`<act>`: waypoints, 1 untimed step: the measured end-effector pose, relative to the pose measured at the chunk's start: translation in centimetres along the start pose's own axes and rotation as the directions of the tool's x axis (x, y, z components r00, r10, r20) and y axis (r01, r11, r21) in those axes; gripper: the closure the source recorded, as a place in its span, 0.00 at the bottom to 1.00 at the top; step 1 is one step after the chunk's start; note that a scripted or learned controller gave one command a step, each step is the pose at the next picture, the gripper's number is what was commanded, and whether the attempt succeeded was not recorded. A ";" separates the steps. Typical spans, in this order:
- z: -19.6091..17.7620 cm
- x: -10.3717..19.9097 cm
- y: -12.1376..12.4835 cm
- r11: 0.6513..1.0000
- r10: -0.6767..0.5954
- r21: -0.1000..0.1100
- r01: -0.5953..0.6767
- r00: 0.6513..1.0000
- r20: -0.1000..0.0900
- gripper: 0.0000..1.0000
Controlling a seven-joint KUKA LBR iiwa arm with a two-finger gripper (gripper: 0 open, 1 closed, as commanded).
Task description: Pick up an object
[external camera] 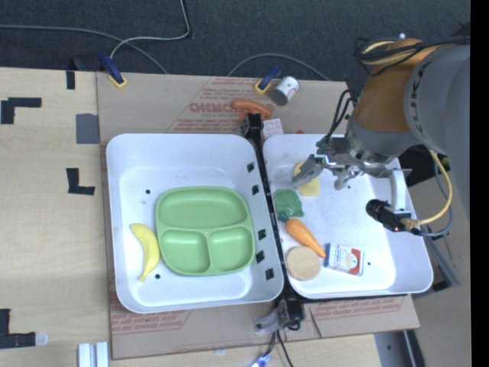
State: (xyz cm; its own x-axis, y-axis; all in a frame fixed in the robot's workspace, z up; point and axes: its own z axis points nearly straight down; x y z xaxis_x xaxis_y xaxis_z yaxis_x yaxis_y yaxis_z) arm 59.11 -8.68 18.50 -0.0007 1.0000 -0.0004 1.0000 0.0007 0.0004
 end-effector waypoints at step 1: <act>8.9 -0.8 -3.8 1.000 0.000 -0.002 0.000 1.000 -0.002 0.00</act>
State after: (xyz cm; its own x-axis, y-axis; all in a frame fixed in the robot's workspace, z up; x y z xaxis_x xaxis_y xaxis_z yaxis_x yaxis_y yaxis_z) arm 55.33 -9.49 9.63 -0.0007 1.0000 0.0017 1.0000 0.0007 0.0027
